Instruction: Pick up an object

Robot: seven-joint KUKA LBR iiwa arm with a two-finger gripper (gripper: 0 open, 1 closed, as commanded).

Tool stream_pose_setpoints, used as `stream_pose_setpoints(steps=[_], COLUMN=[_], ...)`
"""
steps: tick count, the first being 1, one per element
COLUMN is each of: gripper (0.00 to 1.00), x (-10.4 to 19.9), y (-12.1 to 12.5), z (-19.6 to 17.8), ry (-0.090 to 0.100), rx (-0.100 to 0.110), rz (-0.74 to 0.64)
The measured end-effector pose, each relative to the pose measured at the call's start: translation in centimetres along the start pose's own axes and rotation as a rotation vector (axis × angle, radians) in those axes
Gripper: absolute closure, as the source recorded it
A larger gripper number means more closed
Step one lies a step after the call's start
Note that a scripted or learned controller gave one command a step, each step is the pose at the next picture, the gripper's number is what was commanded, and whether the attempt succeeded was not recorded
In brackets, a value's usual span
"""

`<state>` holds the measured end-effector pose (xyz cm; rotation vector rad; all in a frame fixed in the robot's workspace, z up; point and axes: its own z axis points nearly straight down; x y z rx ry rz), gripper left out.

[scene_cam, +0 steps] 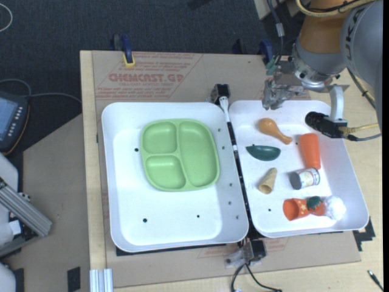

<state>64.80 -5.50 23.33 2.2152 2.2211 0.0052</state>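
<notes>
Arm: the grey KUKA arm with its orange band [328, 17] comes in from the bench's far right corner, wrist bent down toward the right white bin [358, 187].
Gripper: the two-finger gripper [275, 102] hangs at that bin's far left corner, right over the rim, tips pointing down.
Claw state: cannot tell whether it is released or clenched, the tips are too small and dark against the rim; nothing shows between them.
Nearest thing: a tan drumstick-shaped toy [272, 129] lies just beside the gripper, toward the near side, apart from it.
Right bin, middle: a dark green leaf-shaped piece [264, 152], and nearer the bench's front a beige cone [267, 180].
Right bin, right side: an orange carrot-like cylinder [310, 150] lying lengthwise, with a small grey-and-white can [304, 179] just beside its near end.
Right bin, near right corner: an orange-red toy with a green top [301, 207] touching a white fluffy ball [335, 208].
Left white bin [121, 212]: a pale green plastic plate with three compartments [180, 154] sits at its middle, toward the far edge.
</notes>
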Motion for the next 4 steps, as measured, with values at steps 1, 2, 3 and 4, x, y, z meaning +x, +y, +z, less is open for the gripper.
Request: stream_pose_setpoints(steps=[1, 2, 3, 4], gripper=[1.00, 1.00, 1.00, 1.00], x=[0.4, 0.0, 1.0, 0.0], y=[0.4, 0.2, -1.0, -0.7], z=[1.8, -0.2, 1.0, 0.1], ry=[0.001, 0.000, 0.001, 0.000], rx=[0.008, 0.000, 0.009, 0.002], rz=[0.001, 0.002, 0.002, 0.003])
